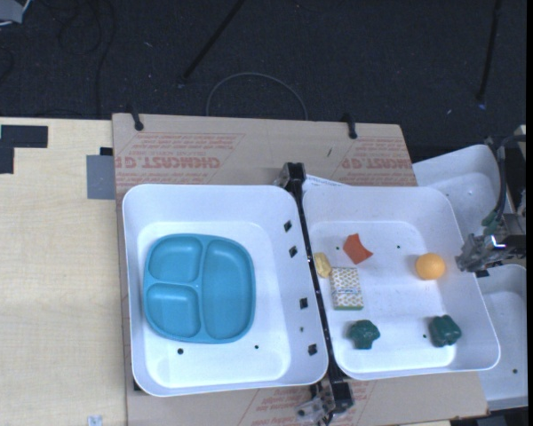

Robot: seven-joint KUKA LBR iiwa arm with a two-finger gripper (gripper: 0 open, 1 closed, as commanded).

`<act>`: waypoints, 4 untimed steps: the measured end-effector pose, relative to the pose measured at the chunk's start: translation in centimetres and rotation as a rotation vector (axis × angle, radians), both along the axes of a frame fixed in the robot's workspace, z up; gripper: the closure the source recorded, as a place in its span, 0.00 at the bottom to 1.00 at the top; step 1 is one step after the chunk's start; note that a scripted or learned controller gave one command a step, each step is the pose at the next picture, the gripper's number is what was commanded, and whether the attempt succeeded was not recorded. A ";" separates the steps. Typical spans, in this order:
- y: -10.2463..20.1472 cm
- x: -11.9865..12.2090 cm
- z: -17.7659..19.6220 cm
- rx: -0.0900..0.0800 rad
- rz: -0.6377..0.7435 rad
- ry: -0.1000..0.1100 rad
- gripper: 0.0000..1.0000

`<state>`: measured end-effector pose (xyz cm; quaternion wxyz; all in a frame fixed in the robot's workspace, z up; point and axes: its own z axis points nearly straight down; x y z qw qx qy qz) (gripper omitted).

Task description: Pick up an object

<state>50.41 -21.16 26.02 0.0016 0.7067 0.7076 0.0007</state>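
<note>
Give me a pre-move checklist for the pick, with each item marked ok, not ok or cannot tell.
1. Targets in right bin: orange ball, red piece, patterned block, two green pieces: ok.
2. Ball stands apart from the others: ok.
3. Gripper over a target: not ok, at the bin's right rim.
4. Finger state: cannot tell.
5. Blue tray sits in left bin, out of the way: ok.
</note>
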 end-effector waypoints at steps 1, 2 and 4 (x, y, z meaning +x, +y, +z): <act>4.8 -0.5 0.4 0.004 0.003 0.005 1.00; 10.1 -0.9 -1.3 0.004 0.003 0.008 1.00; 19.5 -1.9 -3.2 0.004 0.002 0.009 1.00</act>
